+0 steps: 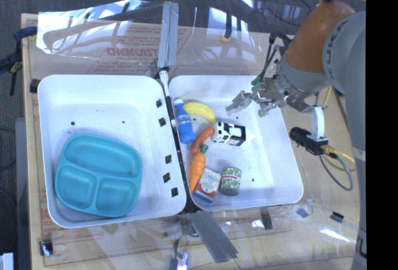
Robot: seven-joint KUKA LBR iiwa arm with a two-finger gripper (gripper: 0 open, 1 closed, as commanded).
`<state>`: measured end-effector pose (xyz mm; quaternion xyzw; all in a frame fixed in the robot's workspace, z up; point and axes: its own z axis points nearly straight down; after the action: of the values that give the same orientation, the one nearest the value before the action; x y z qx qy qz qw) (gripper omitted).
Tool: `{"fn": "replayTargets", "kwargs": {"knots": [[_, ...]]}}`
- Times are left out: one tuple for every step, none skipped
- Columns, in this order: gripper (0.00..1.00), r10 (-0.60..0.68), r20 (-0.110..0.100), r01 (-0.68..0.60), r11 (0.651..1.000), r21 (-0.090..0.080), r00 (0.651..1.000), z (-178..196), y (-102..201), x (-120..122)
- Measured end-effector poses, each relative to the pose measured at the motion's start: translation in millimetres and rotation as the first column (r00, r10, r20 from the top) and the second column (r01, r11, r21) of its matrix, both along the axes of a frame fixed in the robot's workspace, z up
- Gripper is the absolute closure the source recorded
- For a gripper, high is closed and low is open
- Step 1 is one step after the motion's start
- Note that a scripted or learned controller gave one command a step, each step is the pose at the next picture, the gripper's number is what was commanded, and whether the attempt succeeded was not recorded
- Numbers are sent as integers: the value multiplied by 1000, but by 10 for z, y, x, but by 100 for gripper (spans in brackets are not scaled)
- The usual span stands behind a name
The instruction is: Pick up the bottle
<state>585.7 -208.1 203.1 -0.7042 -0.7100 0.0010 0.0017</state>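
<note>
Gripper (254, 105) over right bin (283, 157), fingers spread and holding nothing.
Bottle (184, 123) lies at its nine o'clock by the bin's left wall, touching the banana (200, 111), its label unreadable.

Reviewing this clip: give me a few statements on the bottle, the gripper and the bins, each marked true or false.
1. The blue bottle lies in the right bin, close to its left wall. True.
2. The gripper holds the bottle. False: it hangs apart from the bottle, above the bin's upper right part, fingers spread with nothing between them.
3. The blue divided tray sits in the left bin. True.
4. The banana lies in the left bin. False: it lies in the right bin, just right of the bottle.
</note>
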Motion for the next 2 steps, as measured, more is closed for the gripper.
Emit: {"fn": "replayTargets", "kwargs": {"knots": [[0, -235, -3, 235, 972, 0, 972, -718, 859, 428], [0, -163, 16, 163, 987, -12, 987, -998, 998, 727]]}}
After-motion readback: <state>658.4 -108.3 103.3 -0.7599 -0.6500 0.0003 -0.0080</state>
